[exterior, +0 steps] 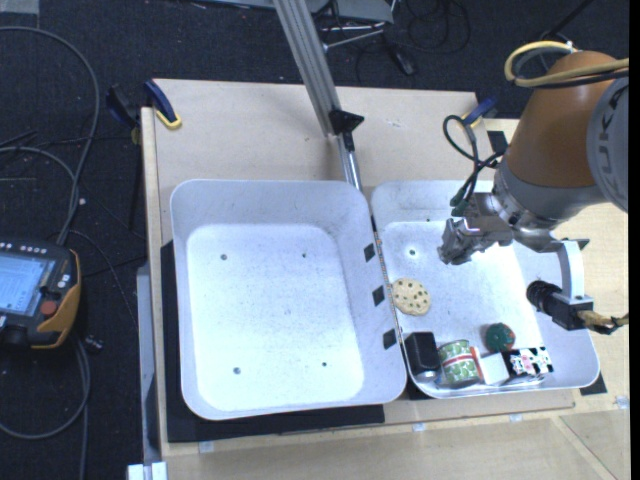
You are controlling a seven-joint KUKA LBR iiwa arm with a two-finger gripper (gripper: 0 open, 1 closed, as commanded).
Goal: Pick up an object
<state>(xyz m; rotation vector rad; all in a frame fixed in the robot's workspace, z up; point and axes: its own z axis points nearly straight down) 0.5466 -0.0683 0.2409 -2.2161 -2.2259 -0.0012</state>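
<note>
Grey metal end effector hovers over the speckled right white bin; its grip, I cannot tell. Below-left lies a round, bumpy tan cookie, untouched.

A grey, rounded arm segment is seen, capped by a glossy orange band above the dark metal two-finger gripper. A yellow cable loop and black cables are routed above the gripper.
</note>
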